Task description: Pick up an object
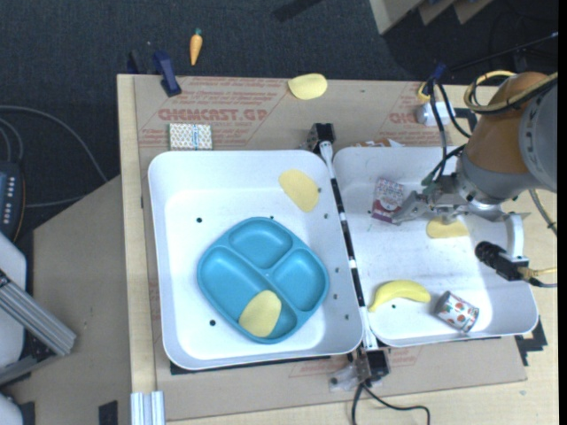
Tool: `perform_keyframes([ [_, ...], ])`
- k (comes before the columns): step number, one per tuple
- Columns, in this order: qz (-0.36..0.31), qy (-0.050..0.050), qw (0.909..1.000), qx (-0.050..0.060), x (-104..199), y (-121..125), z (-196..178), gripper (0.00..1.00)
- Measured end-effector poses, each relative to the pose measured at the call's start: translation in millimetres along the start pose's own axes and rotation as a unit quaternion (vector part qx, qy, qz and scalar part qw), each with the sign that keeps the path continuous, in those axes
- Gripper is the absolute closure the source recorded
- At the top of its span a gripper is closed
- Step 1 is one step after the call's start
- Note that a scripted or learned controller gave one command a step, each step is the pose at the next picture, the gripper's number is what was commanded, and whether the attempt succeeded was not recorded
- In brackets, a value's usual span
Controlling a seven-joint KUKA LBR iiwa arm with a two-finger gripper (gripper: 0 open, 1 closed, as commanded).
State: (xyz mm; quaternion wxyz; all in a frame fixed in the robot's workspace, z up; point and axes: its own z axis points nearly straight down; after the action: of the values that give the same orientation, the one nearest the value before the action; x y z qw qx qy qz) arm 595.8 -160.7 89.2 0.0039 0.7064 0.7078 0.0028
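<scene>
The grey arm [509,149] is reaching in from the right and hanging over the far half of the right bin [505,321], with its gripper [415,207] pointing toward the bin's far left corner. Whether the jaws are open or closed cannot be told, since the metal linkage is blurring into the white floor. Just beyond the gripper's tip, a small red-and-white packet [387,199] is lying near the divider between the bins; contact cannot be made out. A pale yellow piece [446,229] is sitting just beneath the wrist. Near the front edge of the same bin, a banana [399,292] is lying curved, with a red-and-white can [457,311] on its side just beside it, toward the front right corner. In the left bin [173,237], a blue divided plate [259,277] is resting toward the front (a yellow sponge-like piece [260,313] is sitting in its nearest compartment), and another yellow piece [299,189] is lying near the far right corner. On the bench [133,237] behind the bins, a yellow lemon-like object [307,86] is sitting near the far edge.
</scene>
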Motion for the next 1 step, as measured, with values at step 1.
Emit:
perform_keyframes([
  [1, 0.0, 0.0, 1.0, -0.001, 24.6, 68.3, 0.0, 0.0],
])
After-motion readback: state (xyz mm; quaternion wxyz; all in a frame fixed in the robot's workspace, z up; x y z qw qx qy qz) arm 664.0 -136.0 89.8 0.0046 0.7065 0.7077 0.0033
